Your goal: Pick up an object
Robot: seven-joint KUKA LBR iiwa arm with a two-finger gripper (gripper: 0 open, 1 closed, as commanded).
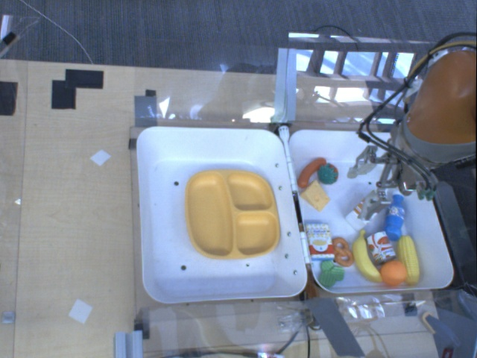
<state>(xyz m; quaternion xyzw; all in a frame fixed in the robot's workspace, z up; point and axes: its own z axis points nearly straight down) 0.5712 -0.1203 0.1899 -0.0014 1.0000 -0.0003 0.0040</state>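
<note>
Hovering over the right bin (440, 233), the hand (375, 200) sits just beside a blue bottle (395, 218) that lies with its long axis running near-to-far; can't tell the hand's grip state.

We see the grey arm with its orange band (446, 99) reaching in from the right, its two-finger metal gripper (375, 200) pointing down.

Left bin (160, 200): 1 yellow divided tray (232, 213); bench (67, 222) w/ black marks (76, 86), pale squares (100, 157).
</note>
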